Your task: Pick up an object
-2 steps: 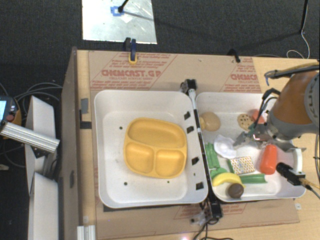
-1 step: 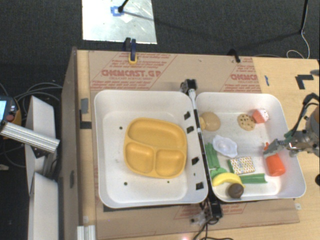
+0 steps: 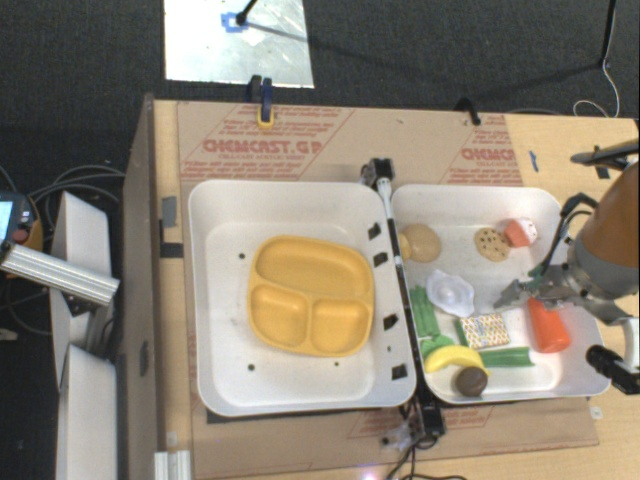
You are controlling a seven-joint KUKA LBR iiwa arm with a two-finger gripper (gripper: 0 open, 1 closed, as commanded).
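The right bin (image 3: 545, 206) holds several small items. Among them are a tan round lump (image 3: 420, 242), a cookie (image 3: 491, 243), an orange-and-white piece (image 3: 519, 232) and a clear cup (image 3: 452, 293). Nearer the front lie a checkered cracker (image 3: 486, 330), a banana (image 3: 450, 356), a brown round piece (image 3: 470, 380), green sticks (image 3: 512, 358) and an orange carrot-like piece (image 3: 548, 326). My gripper (image 3: 518, 290) reaches in from the right, low over the bin's middle. It sits just left of the orange piece's top and above the cracker. Nothing visible is lifted.
The left bin (image 3: 225, 218) carries a yellow divided plate (image 3: 308, 295). A black-clipped divider (image 3: 390, 268) separates the bins. The arm's grey body (image 3: 610, 243) covers the right bin's right edge. Cardboard (image 3: 330, 138) lies under both bins.
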